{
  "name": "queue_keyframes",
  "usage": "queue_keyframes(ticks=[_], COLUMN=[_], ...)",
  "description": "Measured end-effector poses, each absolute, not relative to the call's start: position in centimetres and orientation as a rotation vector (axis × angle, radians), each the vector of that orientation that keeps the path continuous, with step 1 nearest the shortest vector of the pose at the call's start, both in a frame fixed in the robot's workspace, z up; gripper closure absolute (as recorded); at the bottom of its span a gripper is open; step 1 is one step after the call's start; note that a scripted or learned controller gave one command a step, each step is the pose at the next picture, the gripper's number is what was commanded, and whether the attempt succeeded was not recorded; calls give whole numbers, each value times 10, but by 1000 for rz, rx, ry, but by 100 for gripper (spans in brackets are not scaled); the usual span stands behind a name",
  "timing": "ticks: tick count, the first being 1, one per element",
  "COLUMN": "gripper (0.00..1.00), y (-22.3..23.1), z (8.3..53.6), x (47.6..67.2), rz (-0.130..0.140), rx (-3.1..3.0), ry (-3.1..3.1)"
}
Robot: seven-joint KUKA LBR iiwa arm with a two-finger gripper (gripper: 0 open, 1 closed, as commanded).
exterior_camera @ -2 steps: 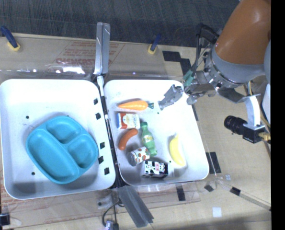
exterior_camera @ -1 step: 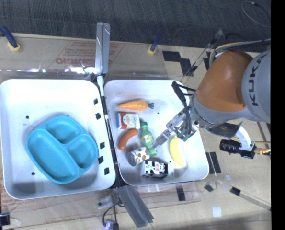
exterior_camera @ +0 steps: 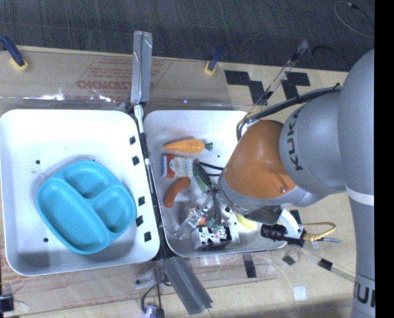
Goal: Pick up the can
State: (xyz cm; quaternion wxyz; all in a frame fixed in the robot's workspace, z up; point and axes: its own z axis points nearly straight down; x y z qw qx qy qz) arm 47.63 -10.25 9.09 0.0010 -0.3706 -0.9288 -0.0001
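- Far to my gripper's left, a blue divided plate (exterior_camera: 85, 205) lies in the left bin (exterior_camera: 11, 177).
- Up-left of it: a toy carrot (exterior_camera: 183, 146), a small carton (exterior_camera: 177, 166), a sausage (exterior_camera: 177, 191).
- My gripper (exterior_camera: 206, 218) is low in the right bin (exterior_camera: 190, 249); its state I cannot tell.
- The can I cannot pick out among the clutter.

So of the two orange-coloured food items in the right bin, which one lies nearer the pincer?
The sausage-shaped one, lower in the right bin, just left of the pincer. The carrot lies farther up, near the bin's top edge.
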Motion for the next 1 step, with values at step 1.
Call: queue_keyframes(ticks=[1], gripper=[100], y=[-102], z=[101], x=[477], rz=[-1], rx=[-1158], ry=[-2920])
